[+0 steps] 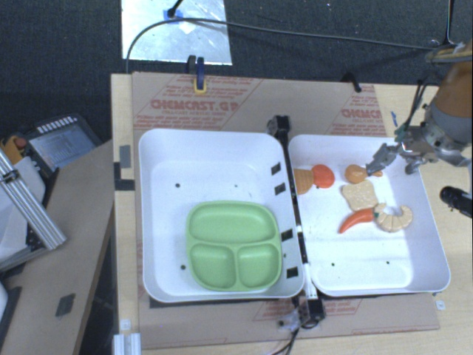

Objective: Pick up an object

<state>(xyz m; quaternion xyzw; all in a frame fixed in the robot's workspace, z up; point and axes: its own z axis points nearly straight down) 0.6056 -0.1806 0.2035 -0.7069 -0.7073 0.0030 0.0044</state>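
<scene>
1. You see the hand [384, 157] over the upper right part of the right white shallow bin [425, 272]. Its grey fingers point down and to the left, but whether they are apart or together I cannot tell at this size.
2. Just beside the fingertips lies the small orange rounded toy food [356, 174]; nothing is visibly held.
3. Below it lies the tan toast-shaped piece [360, 196], then the red-orange chili-shaped piece [355, 221] and the pale croissant-shaped piece [395, 217], all close together. The orange and tan piece with a round red end [313, 177] lies near the left wall.
4. The left white shallow bin [159, 198] holds the green plastic divided tray [233, 244].
5. In my judgement, the step is the approach. Next you need a straight descent onto the rounded piece, then a closing.
</scene>
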